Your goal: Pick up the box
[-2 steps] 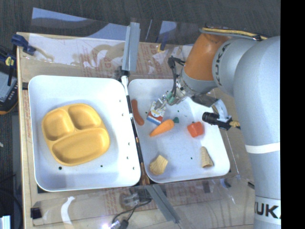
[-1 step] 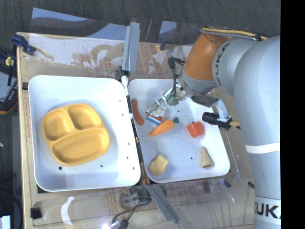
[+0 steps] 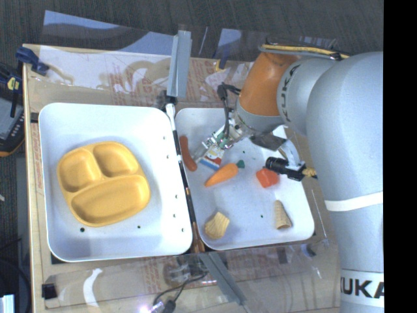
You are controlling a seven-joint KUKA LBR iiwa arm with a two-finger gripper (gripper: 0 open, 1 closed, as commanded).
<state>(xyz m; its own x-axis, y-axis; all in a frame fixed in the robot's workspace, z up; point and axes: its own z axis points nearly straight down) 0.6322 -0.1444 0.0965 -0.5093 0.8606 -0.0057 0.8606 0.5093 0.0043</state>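
I see the gripper (image 3: 218, 142) low in the right bin (image 3: 296, 230), over the box (image 3: 212, 156), beside the carrot (image 3: 222, 174), jaw state I cannot tell

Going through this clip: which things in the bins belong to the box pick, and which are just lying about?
Job:
pincer
box

Lying about:
carrot
sausage
red piece
cone
pastry
yellow tray
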